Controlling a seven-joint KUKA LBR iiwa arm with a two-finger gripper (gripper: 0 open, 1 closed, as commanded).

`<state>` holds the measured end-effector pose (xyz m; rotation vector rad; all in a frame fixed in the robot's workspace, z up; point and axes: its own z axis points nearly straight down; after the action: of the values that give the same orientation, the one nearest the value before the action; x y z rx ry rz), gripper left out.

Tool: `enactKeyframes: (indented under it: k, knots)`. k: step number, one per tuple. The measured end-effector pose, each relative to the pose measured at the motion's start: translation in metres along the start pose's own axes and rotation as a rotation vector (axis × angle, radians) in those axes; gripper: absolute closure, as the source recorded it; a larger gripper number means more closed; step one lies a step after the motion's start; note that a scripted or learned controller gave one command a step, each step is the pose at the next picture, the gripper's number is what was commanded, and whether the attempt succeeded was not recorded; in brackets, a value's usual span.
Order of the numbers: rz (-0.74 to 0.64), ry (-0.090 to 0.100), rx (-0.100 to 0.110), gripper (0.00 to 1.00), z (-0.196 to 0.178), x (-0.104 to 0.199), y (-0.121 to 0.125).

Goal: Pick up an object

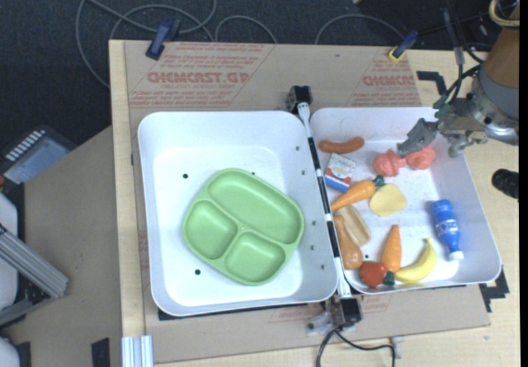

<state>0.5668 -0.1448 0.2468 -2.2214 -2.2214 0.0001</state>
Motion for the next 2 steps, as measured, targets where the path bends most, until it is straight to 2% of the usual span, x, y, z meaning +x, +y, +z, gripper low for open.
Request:
enactKeyframes:
  k: [1,2]
  knots:
    - [0.000,0.001,0.005,0.00,0.115,-0.005,0.032]
    - [0.000,0.001,0.003,0.00,0.163,-0.002,0.045]
